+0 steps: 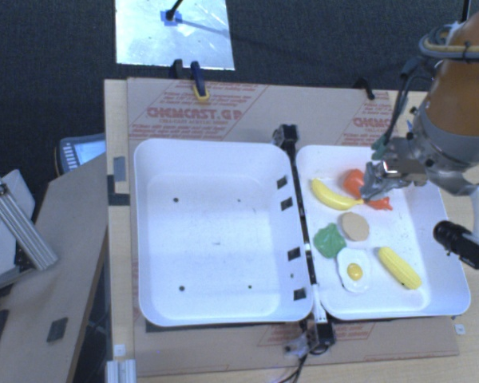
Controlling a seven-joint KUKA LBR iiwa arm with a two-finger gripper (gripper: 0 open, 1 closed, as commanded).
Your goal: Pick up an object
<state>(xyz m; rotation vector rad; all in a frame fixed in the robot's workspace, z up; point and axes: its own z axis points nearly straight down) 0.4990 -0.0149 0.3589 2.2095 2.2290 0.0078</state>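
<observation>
Overhead, arm [455, 94] reached from right over right bin [447, 294], likely lining up grasp. Gripper [377, 186] sat low against orange toy [353, 182]; finger state could not be told. Banana [334, 195] lay just beside; left bin [215, 230] bare.

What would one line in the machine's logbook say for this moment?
gripper: over orange toy | right bin: banana, egg, corn | lifted: nothing yet

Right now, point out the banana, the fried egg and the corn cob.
banana [333, 195], camera view, middle of its curve
fried egg [354, 271], camera view, the yolk
corn cob [400, 267], camera view, mid-length
</observation>
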